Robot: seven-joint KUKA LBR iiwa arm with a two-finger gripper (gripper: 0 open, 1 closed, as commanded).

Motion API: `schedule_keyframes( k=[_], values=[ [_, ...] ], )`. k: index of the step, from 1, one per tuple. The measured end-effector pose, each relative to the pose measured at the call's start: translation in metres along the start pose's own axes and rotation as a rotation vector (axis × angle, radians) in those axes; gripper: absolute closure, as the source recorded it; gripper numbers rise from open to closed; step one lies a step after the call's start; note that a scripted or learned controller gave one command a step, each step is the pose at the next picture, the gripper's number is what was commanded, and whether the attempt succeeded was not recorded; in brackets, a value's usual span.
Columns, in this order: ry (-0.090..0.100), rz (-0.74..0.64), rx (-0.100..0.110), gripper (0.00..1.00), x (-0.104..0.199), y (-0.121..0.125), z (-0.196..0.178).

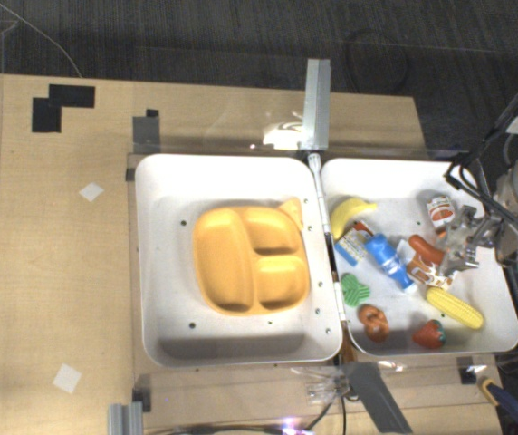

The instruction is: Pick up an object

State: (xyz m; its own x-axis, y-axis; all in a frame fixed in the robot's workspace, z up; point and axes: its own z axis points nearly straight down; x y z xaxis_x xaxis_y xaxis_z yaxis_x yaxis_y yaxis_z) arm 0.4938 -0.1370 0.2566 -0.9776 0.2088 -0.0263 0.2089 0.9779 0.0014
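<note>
The right bin (503, 333) holds several toy foods. A yellow banana (351, 212) lies at its upper left, with a blue bottle (388, 259) below it. A red-orange sausage (425, 251) sits mid-bin and a small can (438, 210) lies above it. A yellow corn cob (455, 307), a red strawberry (428, 333), a brown pretzel (373, 320) and a green piece (355, 289) lie along the front. My gripper (459, 240) hangs low just right of the sausage, open, with nothing between its fingers.
The left bin (159, 243) carries a yellow divided tray (248, 259). A grey metal post (316, 107) stands behind the wall between the bins. The arm and its cables (513, 216) crowd the right bin's right side. Wooden bench (51, 270) lies to the left.
</note>
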Motion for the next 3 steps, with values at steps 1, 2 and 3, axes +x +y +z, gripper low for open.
schedule_keyframes(
  k=[1,2,3],
  values=[
    [0.013,-0.333,0.000,1.00,-0.003,-0.031,-0.069],
    [0.022,-0.272,-0.003,1.00,-0.037,-0.061,0.121],
    [-0.008,0.061,0.004,1.00,-0.056,-0.060,0.141]
  ],
)
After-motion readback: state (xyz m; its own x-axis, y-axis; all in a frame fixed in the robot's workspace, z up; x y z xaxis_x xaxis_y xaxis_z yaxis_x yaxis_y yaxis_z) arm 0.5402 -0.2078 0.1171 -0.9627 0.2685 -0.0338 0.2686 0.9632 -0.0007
